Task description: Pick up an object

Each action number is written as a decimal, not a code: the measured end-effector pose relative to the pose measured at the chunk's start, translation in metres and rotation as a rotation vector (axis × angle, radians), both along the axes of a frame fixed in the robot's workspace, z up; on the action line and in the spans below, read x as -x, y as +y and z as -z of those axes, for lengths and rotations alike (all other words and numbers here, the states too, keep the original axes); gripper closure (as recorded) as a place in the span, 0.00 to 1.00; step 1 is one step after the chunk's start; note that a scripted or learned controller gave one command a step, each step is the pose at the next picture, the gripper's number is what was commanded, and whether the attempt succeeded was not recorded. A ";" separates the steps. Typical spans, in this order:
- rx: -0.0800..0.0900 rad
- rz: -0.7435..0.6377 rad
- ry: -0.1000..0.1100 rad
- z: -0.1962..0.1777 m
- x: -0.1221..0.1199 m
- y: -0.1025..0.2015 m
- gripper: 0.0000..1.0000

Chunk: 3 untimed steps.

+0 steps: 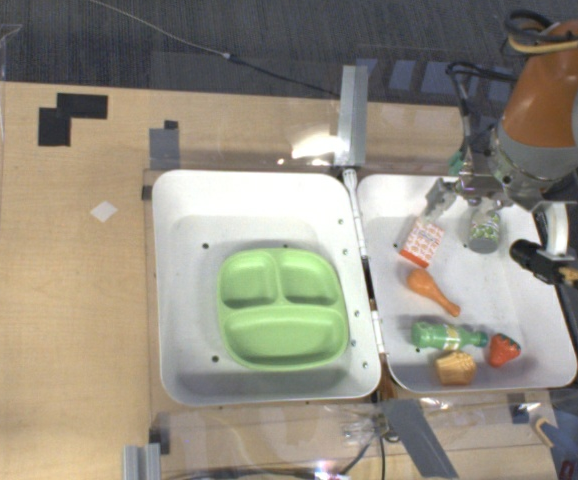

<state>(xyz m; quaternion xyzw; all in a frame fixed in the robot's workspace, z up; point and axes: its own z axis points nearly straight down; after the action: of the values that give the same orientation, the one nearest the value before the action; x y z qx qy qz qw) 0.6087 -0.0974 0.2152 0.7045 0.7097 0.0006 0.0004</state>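
Nearest the lens, a tan bread piece (456,367) lay in the right bin (559,366) with bottle (447,335), strawberry (504,348), carrot (434,291) and red carton (422,241); hand (466,200) hovered over the carton, grip state unreadable; best descend squarely over it.

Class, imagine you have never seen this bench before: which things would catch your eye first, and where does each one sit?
The bright green divided plate stands out first, lying in the middle of the left bin. Next comes the orange-banded arm at upper right, its tool hanging over the right bin's far end. Below it lies a cluster of small colourful items: a red-and-white box, an orange carrot and a red strawberry.
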 end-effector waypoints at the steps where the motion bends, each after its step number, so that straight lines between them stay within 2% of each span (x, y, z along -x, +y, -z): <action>1: 0.003 -0.321 -0.011 0.112 0.002 0.000 0.00; 2: 0.005 -0.283 -0.022 0.122 0.042 -0.003 0.00; 3: 0.002 -0.288 -0.025 0.111 0.039 0.000 1.00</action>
<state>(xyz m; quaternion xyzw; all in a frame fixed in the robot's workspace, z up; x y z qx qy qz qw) 0.5696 -0.0973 0.1040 0.5953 0.8034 0.0089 0.0098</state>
